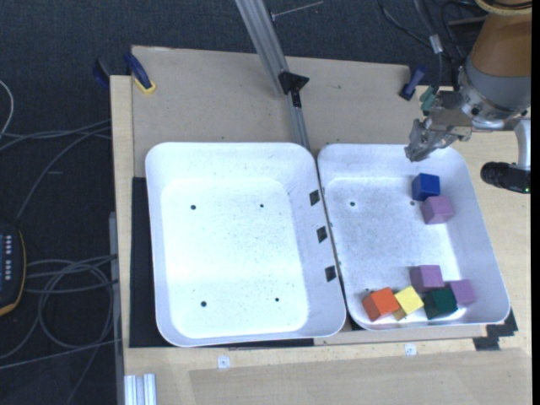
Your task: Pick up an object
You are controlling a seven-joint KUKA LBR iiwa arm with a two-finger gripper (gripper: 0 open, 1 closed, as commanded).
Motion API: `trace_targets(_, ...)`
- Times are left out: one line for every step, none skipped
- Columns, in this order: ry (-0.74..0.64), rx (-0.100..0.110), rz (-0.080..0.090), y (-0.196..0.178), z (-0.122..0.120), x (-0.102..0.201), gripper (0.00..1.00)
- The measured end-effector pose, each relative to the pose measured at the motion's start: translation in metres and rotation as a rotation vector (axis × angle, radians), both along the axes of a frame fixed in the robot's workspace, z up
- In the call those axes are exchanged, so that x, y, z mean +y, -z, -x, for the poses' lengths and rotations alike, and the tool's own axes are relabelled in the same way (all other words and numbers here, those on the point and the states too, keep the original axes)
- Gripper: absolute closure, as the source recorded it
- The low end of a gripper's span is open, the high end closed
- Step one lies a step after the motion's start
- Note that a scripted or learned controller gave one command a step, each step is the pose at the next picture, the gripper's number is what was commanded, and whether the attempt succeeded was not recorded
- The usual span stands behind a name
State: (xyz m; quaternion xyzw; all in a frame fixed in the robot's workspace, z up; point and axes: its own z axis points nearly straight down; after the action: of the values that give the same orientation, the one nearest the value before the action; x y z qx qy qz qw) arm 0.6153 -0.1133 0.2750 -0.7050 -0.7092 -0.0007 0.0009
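Observation:
My gripper (pixel 419 150) hangs over the far edge of the right bin (pixel 371 226), just up and left of a blue cube (pixel 426 186). Nothing shows between its fingertips. A purple block (pixel 437 210) lies right below the blue cube. Along the near wall of that bin sit an orange block (pixel 382 303), a yellow block (pixel 408 299), a dark green block (pixel 440 302) and two more purple blocks (pixel 427 277) (pixel 461 291).
The left bin (pixel 228 243) lies beside the right one, with black clips (pixel 321 234) along the shared wall. A grey metal rod (pixel 272 49) slants over the bench from the top. Blue clamps (pixel 139 72) hold the board's far corners.

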Motion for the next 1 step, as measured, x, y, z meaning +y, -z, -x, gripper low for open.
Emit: trace_targets(0.0,0.002,0.0,0.0141,0.0096,0.0479,1.0)
